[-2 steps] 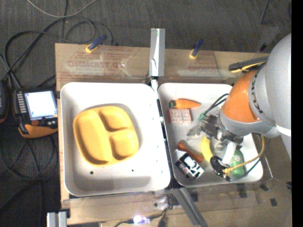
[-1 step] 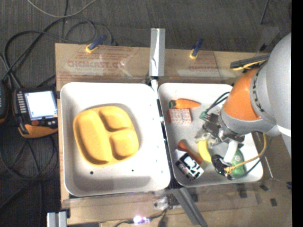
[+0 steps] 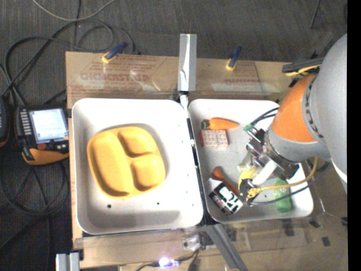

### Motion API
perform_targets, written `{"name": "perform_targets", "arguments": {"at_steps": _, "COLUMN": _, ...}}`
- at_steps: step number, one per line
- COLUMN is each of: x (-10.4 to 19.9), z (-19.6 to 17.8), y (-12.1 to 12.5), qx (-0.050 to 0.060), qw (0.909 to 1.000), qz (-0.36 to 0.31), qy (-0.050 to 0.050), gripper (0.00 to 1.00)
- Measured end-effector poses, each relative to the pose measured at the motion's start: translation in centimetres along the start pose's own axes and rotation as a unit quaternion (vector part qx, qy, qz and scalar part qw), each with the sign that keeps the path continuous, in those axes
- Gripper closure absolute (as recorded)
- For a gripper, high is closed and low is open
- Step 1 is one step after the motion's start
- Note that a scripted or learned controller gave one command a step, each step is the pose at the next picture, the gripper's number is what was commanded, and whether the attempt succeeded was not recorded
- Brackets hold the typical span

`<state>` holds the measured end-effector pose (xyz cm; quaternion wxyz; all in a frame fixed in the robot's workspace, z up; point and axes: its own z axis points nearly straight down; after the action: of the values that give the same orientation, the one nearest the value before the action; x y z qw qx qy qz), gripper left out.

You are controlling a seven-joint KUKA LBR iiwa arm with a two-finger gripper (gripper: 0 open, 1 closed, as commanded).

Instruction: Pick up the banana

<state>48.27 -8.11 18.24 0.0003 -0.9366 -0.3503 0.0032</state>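
Observation:
In the right bin [image 3: 293,210], a small patch of yellow, likely the banana [image 3: 245,178], peeks out under the wrist near the bin's middle. My gripper [image 3: 252,176] is low over that spot, pointing down, and its grey body with the orange band hides most of the fruit. From above I cannot see whether anything is held.
In the right bin, a carrot [image 3: 223,123] and a pinkish box [image 3: 215,139] lie at the back. A red-handled item [image 3: 221,177] and a black-and-white object [image 3: 227,199] lie at the front, with a green item [image 3: 281,199] to their right. A yellow divided tray [image 3: 128,160] sits in the left bin [image 3: 84,208].

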Motion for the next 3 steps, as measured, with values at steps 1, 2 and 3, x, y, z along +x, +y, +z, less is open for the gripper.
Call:
{"name": "perform_targets", "arguments": {"at_steps": 1, "x": 4.9, "z": -0.2, "y": -0.9, "qx": -0.001, "qw": 0.9882, "qz": 0.153, "qy": 0.0, "gripper": 1.0}}
{"name": "perform_targets", "arguments": {"at_steps": 2, "x": 12.1, "z": -4.6, "y": 0.4, "qx": -0.001, "qw": 0.9678, "qz": 0.252, "qy": 0.0, "gripper": 1.0}}
{"name": "perform_targets", "arguments": {"at_steps": 3, "x": 18.1, "z": -5.2, "y": 1.9, "qx": -0.002, "qw": 0.9811, "qz": 0.193, "qy": 0.0, "gripper": 1.0}}
